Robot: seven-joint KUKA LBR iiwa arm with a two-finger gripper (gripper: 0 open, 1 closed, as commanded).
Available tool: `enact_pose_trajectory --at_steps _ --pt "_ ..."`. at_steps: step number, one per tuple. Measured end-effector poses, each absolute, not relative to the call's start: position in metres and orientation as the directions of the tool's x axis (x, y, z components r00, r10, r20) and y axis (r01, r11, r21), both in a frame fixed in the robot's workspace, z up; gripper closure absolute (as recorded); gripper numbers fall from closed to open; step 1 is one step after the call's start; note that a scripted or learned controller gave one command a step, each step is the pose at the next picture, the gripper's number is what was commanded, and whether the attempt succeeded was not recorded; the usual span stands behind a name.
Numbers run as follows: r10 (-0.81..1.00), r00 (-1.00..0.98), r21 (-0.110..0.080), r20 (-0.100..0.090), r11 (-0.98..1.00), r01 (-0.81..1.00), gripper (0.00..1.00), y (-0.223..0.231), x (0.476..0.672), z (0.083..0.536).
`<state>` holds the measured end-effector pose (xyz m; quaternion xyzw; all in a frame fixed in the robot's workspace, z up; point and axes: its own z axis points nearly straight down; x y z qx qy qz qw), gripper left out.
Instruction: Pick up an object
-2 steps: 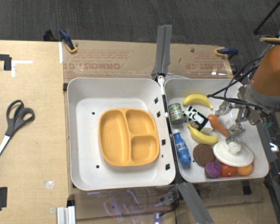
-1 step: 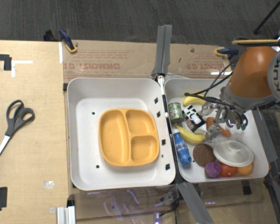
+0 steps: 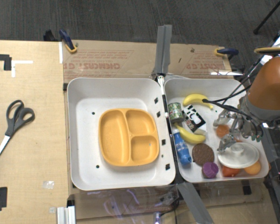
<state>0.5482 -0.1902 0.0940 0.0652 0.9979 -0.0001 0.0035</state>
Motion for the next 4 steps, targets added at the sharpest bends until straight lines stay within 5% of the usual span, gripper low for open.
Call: enact_pose_trajectory --at_steps 1,2,3,4 --pt "0.394 -0.919 0.001 -0.008 0.919 0.394 0.0 -0.175 0.646 0.095" --pt "0.459 -0.889 0.001 -0.004 0.889 0.459 0.0 -0.124 0.589 0.093" --pt "0.625 -0.781 0.0 -0.002 0.781 0.625 0.0 -0.097 0.631 0.093" --pt "0.501 -0.866 0.0 -0.003 0.866 0.501 0.0 -0.148 0.601 0.093"
